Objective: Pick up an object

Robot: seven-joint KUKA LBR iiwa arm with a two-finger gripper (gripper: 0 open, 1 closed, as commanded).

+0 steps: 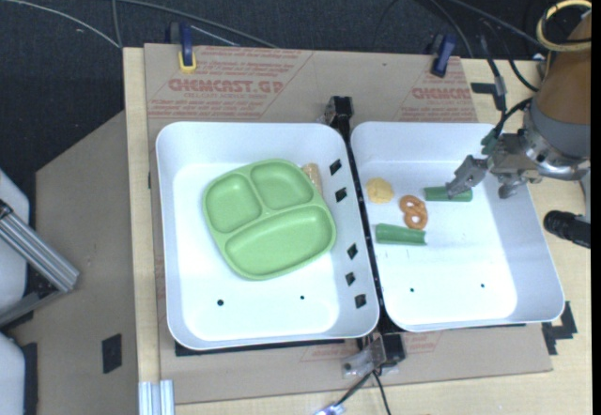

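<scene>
Worktop (235, 84) carries two white bins side by side. Left bin (188, 216) holds a green divided plate (270, 218), with a small tan piece (311, 176) touching its rim at 1 o'clock. Right bin (498, 282) holds four small items, all in its upper half: a yellow lump (379, 190), an orange pretzel-like ring (413, 210) just at 4 o'clock of the lump, a green bean-like piece (401, 235) below the ring, and a darker green strip (441, 194) toward the arm. Arm enters from 3 o'clock; the tool (465, 180) sits low over the right bin, tip right at the 3 o'clock end of the dark green strip, apparently touching or just above it. Whether the tool is apart or together cannot be told; the tip is too small and blurred. Nothing is visibly clamped in it. Key relation: the strip is the nearest candidate, lying at 9 o'clock from the tool, long axis running 9 to 3, roughly in line with the arm's reach. Ring and bean lie farther off at about 8 o'clock. Judgement: pick not yet secured.
</scene>
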